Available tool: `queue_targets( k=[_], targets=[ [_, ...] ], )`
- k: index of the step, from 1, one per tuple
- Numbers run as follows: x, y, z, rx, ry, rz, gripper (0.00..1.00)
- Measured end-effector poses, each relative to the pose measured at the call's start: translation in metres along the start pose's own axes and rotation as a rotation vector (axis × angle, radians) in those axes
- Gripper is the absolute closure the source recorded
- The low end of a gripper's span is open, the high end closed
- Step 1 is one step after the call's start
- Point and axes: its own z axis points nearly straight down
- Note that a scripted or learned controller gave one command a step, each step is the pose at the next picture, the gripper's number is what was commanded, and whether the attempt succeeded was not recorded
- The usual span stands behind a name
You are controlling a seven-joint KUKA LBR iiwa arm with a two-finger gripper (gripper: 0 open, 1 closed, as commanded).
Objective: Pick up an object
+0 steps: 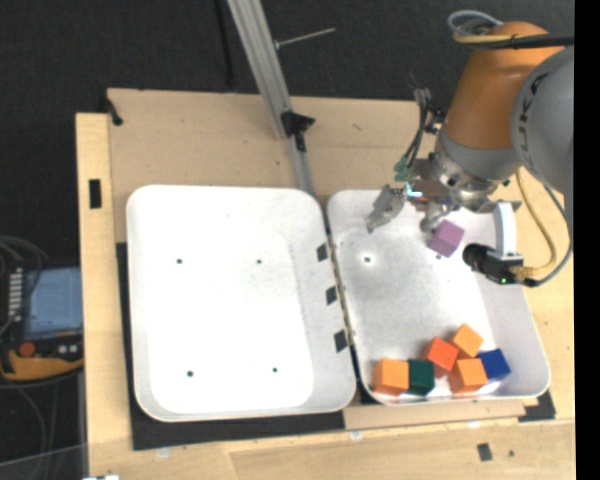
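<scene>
My gripper (412, 220) hangs over the far part of the right bin (410, 298), its two fingers spread wide apart and open. A small purple block (446, 238) shows just below the right finger (435, 213), not between the two fingers; I cannot tell whether it touches that finger or lies on the bin floor. At the bin's near edge is a cluster of blocks: several orange ones (442, 353), a green one (421, 375) and a blue one (494, 364).
The left bin (220, 298) sits beside the right one, with black clips along the shared rim (332, 293). A slanted metal rail (265, 58) rises behind the bins. A black connector with cable (490, 260) hangs off the wrist. Electronics and cables (40, 318) lie off the bench's left side.
</scene>
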Motion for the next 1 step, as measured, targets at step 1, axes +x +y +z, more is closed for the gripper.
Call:
queue_targets(
  k=[1],
  targets=[
    [0.0, 0.001, -0.003, -0.006, 0.0, 0.001, 0.0]
  ],
)
